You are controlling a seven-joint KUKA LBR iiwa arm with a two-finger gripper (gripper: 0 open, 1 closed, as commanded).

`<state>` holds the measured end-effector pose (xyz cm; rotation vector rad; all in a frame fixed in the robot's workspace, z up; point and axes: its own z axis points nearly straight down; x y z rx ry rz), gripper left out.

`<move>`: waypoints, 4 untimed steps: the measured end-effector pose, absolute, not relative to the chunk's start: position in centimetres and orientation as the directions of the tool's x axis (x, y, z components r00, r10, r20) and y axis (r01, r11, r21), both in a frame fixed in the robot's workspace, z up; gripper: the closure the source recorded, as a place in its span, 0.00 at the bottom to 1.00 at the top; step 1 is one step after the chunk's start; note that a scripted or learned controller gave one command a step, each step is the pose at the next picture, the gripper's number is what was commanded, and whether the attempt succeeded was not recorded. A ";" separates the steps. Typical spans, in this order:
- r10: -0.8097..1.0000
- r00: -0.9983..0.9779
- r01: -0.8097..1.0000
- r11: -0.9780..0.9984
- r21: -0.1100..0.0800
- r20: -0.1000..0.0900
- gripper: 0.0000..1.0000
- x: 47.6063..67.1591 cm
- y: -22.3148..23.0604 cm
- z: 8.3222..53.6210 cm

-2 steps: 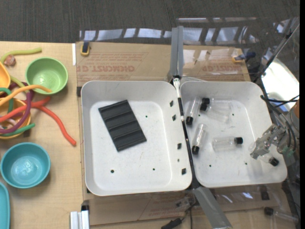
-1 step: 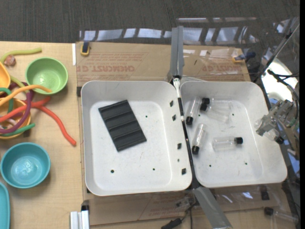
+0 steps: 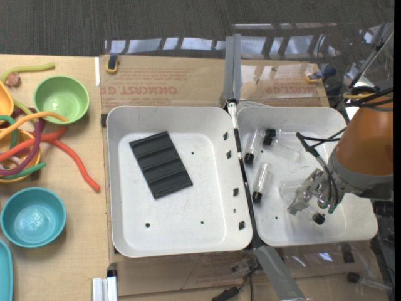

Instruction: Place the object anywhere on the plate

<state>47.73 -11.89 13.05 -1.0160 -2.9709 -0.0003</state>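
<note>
Gripper low in the right bin among clear tubes, the plate waiting in the left bin.

The likeliest failure, as I judged it, was a miss or a slip: the 3 or so clear tubes [image 3: 260, 179] in the right bin [image 3: 360, 231] looked smooth and round, lay loose and apart, and could roll off the fingers or be nudged aside, leaving nothing to carry across the divider to the dark ribbed plate [image 3: 160, 164] in the left bin [image 3: 119, 168]. The gripper [image 3: 311, 196] hung near the bin floor, beside a faint clear piece [image 3: 289, 190] that it may have touched; I could not tell how far its fingers stood apart, nor whether anything sat between them. The plate lay bare, well apart from the tubes.
</note>
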 end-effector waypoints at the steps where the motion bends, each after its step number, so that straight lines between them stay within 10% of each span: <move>1: 0.746 -0.666 0.746 0.666 0.000 -0.002 1.00 47.8 -18.4 17.5; 2: 0.645 -0.764 0.645 0.764 0.000 -0.001 1.00 47.8 -22.2 15.6; 3: 0.608 -0.794 0.608 0.794 0.001 -0.003 1.00 52.2 -22.1 25.6; 4: 0.556 -0.831 0.556 0.831 0.000 0.001 1.00 48.0 -16.3 21.0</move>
